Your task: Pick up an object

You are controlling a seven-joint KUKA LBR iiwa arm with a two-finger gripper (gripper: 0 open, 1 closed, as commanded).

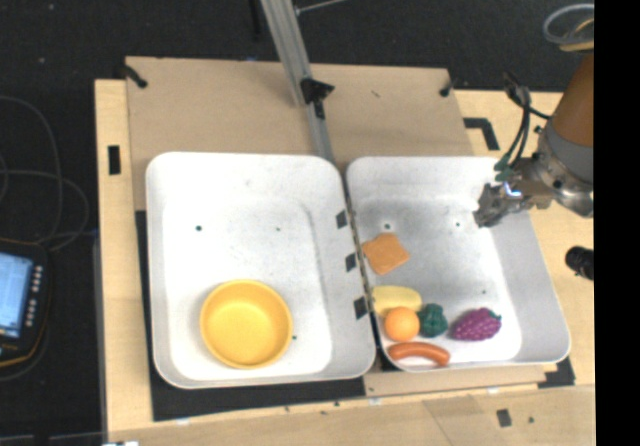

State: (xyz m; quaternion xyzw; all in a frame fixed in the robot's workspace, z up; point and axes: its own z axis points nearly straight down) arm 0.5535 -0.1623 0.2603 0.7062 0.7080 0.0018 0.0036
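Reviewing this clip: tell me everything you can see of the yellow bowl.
The yellow bowl is round, a plain uniform yellow, plastic by its look, with a slightly thicker rim. It sits upright, mouth up, with nothing visible inside. It rests on the floor of the left bin, in the near part, close to the front wall. Nothing else touches it; the gripper is far off, over the right bin.

Grey arm (570,159) with rounded orange band above wrist. Dark cables looped along wrist's left side. Small dark metallic claw (492,206) at tip, light glint on it. Pale ring-shaped part at top, partly cut off.
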